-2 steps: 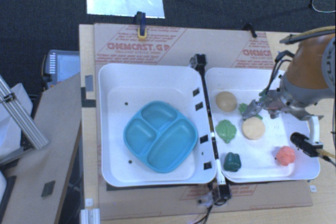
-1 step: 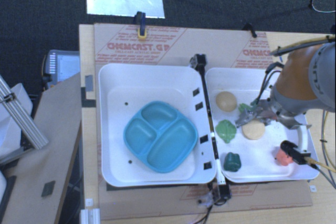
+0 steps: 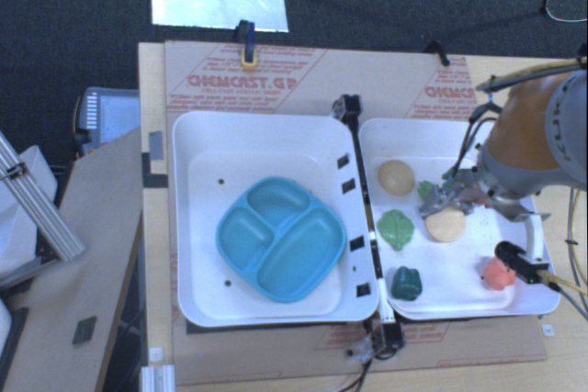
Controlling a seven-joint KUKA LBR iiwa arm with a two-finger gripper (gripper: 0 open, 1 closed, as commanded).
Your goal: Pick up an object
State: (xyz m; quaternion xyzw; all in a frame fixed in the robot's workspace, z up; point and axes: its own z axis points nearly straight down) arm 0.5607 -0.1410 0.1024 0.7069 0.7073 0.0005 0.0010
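My gripper [image 3: 443,202] hangs low in the right bin [image 3: 432,135], over the upper edge of a pale beige lump [image 3: 446,227]. A small bright green piece [image 3: 425,191] lies just to its left. Farther left in the same bin sit a round beige ball [image 3: 397,177] and a light green leafy piece [image 3: 396,229]. A dark green pepper-like thing [image 3: 406,284] rests near the bin's front edge, and a pink-red piece [image 3: 496,274] lies at the front right. I see nothing lifted off the bin floor.
The left bin [image 3: 211,161] holds a blue divided plate [image 3: 279,238]. A ridge with black clips [image 3: 358,197] separates the two bins. The arm's grey and orange body [image 3: 537,138] covers the right bin's far right side.
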